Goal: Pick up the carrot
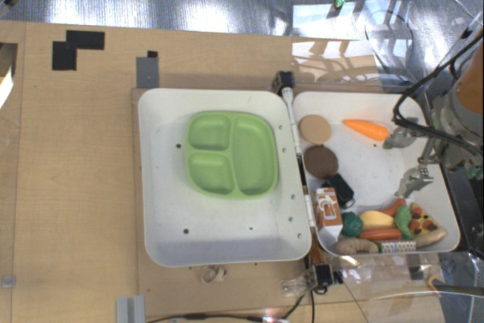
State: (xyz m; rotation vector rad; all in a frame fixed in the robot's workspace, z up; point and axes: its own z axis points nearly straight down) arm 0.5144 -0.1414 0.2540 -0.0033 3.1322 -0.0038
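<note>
I am seeing toy foods [387, 225] piling along the near edge of the right bin [451, 202], with the hand [408, 160] hovering just above them near the right wall, fingers spread apart and grasping nothing. Beyond the hand, the carrot [366, 129] is lying flat on the bin floor, pointing left toward a tan disc [314, 128]. The green divided plate [231, 153] is sitting in the left bin [162, 234].

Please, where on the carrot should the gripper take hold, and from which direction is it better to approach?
Grip the carrot across its thick middle, coming down from above. It lies flat on the right bin's floor, long axis running left to right, with bare floor on both long sides, so fingers would probably fit either side. The thin left tip tapers and might slip. The gripper sits just right of it.
</note>
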